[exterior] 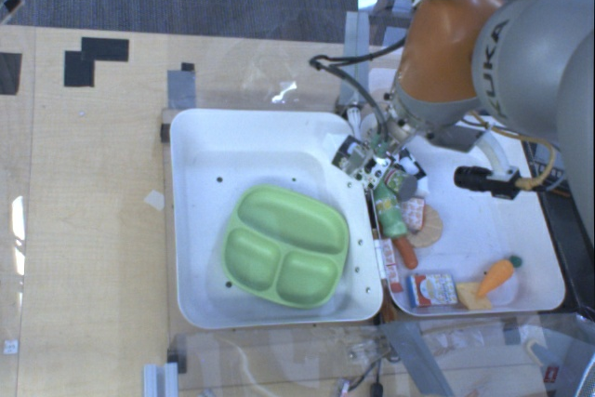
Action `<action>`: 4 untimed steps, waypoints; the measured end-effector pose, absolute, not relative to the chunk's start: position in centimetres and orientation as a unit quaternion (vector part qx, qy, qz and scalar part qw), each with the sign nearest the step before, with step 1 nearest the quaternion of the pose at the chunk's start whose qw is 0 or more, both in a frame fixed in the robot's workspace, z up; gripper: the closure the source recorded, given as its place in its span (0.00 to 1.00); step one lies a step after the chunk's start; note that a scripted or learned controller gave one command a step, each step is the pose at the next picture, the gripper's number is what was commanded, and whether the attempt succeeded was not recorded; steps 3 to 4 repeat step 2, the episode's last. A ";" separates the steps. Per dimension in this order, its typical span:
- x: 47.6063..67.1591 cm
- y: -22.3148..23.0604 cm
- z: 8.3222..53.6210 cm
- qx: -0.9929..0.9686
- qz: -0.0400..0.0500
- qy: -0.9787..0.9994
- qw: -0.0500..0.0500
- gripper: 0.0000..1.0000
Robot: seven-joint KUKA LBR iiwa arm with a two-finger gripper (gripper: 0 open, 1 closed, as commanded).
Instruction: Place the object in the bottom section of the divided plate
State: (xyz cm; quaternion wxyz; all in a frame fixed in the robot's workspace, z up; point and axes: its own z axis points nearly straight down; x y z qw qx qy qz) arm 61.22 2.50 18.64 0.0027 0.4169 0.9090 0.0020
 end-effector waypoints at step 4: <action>56.3 9.1 18.6 0.362 0.002 0.932 0.002 0.00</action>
